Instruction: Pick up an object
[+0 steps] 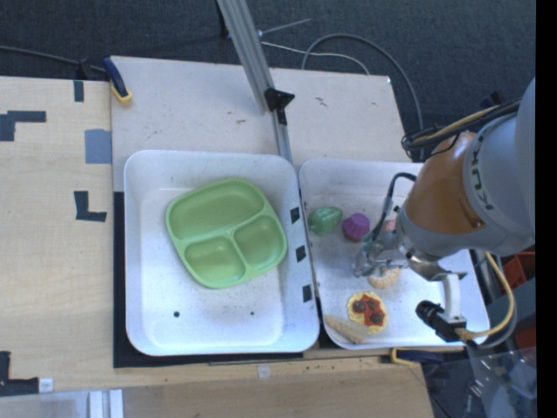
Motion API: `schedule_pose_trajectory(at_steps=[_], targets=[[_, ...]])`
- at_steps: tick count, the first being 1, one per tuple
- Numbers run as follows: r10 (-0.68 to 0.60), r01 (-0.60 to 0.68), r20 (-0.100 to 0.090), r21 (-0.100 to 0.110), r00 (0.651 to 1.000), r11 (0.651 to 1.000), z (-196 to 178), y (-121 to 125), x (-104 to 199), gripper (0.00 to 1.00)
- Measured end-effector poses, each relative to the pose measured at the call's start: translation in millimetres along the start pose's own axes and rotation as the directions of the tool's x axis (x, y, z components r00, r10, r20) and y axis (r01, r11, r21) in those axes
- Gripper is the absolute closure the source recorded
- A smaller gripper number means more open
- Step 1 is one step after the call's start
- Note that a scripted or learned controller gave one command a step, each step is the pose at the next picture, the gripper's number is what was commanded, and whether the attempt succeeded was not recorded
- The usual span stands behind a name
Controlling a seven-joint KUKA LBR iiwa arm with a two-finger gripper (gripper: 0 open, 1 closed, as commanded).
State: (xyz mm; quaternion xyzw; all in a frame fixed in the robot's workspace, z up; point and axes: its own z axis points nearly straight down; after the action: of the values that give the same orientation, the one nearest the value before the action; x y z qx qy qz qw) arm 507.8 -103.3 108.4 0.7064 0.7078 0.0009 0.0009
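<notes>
Grey arm (487,190) with orange band reaching in from the right over the right-hand white bin (335,177). End effector (376,259) down low in that bin, directly above a pale, cookie-like item (383,277), apparently touching its top. Whether open or closed: cannot tell, wrist housing and dark cabling hiding the tips. Nothing seen gripped.

Near the end effector's left side, a purple object (355,226); left of that and just beside it, a green rounded object (325,220), close to the bin's left wall. Nearer the front edge, a small pizza-like toy (367,310) with red and dark toppings, just below the pale item and apart from it. At the front left corner of the same bin, a tan wedge-shaped piece (346,328), just beside the pizza toy.

In the left-hand white bin (144,233), a light green divided plate (226,231) with three compartments, lying flat and turned at an angle. Both bins side by side on the desk (52,233).
</notes>
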Motion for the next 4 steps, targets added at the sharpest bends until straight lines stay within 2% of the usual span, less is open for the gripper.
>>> schedule_pose_trajectory(at_steps=[1,2,3,4], targets=[[0.001,-0.001,0.0,0.0,1.0,1.0,-59.0,-5.7,-3.4,1.0],[0.0,0.0,0.001,-0.002,1.0,1.0,-118.7,1.7,-7.8,1.0],[0.001,-0.001,0.0,0.003,1.0,1.0,-132.2,1.9,-7.5,1.0],[-0.005,0.005,-0.002,0.004,1.0,1.0,-129.4,7.9,44.0,1.0]])
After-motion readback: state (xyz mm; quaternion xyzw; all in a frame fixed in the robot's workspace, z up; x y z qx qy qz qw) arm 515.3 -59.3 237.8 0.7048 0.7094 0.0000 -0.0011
